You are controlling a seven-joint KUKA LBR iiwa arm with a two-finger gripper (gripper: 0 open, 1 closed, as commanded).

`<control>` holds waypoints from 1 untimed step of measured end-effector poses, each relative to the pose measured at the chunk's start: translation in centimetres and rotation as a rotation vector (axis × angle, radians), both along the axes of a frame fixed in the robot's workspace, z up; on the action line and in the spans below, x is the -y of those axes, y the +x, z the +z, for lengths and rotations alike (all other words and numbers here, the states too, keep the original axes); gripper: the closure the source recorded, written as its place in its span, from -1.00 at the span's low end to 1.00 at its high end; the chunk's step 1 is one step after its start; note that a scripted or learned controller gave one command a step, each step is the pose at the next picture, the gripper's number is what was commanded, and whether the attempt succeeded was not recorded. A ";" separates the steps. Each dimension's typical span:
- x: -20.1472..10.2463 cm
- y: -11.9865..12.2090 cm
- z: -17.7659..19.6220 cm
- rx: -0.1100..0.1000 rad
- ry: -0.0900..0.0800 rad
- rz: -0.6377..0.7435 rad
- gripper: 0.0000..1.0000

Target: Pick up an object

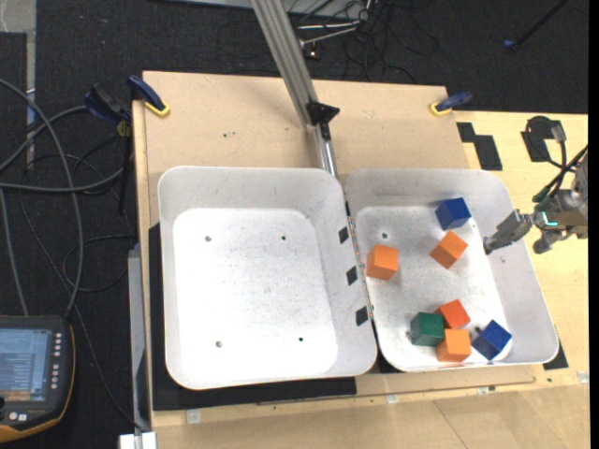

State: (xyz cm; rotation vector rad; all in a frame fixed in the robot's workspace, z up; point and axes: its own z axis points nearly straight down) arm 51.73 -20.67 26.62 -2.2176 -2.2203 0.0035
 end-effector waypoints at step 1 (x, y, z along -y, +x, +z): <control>0.0 0.1 0.2 0.004 -0.001 0.000 -1.00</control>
